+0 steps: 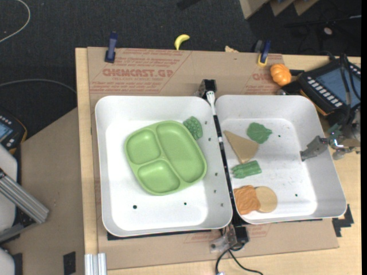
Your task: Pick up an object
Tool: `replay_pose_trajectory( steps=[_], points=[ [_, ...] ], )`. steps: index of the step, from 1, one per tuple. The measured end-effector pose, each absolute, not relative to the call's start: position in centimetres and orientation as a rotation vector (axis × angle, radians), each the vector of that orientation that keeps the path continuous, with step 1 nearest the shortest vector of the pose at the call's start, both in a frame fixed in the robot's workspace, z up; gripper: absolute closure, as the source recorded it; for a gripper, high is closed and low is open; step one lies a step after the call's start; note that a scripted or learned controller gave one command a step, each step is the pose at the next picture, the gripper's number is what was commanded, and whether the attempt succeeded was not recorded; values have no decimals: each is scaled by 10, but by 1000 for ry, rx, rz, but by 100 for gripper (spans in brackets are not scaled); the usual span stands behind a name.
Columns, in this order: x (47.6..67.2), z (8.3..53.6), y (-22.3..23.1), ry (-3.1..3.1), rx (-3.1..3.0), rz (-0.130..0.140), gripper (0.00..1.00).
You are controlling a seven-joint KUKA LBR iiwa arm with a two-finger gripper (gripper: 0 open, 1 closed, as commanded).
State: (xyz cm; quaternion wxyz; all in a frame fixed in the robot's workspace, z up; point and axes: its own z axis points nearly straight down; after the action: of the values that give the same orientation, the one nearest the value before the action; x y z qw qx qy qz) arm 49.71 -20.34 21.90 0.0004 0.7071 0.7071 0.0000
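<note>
Near edge, right bin: one round orange ridged food piece [246, 199] and one pale tan flat disc [266, 199] lie touching at the front-left corner of the right shallow white bin [324, 196].
Left bin: one light green three-compartment plastic plate [165, 156] sits at the middle of the left shallow white bin [112, 193]; one dark green knobbly toy vegetable [194, 127] touches its far right rim.
Right bin, middle: one green ridged oblong piece [246, 169] lies near the left wall, just beyond the orange piece; one tan wedge-shaped slice [241, 145] lies beyond that; one green leafy lump [258, 132] lies just beside the wedge, toward the far wall.
Gripper: the grey two-finger gripper [312, 149] is low at the right wall of the right bin; I cannot tell how far its jaws are spread, and nothing is seen between them.
Task objects: five loose pieces in the right bin, all well apart from the gripper.
Risk: closing here likely grips nothing or catches the bin wall; the flat disc and wedge may slip.
Far bench edge: two blue clamps [111, 46], one small yellow banana-shaped toy [182, 40], one small orange round toy [280, 74].
</note>
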Motion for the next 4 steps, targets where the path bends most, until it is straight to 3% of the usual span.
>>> replay_pose_trajectory(
  steps=[1,2,3,4],
  points=[
    [523,95,-140,2234,2221,-1,0],
    [523,112,-145,2219,2221,1,100],
    [519,189,-78,2227,2210,9,100],
    [518,247,27,2235,2205,14,100]
  ],
)
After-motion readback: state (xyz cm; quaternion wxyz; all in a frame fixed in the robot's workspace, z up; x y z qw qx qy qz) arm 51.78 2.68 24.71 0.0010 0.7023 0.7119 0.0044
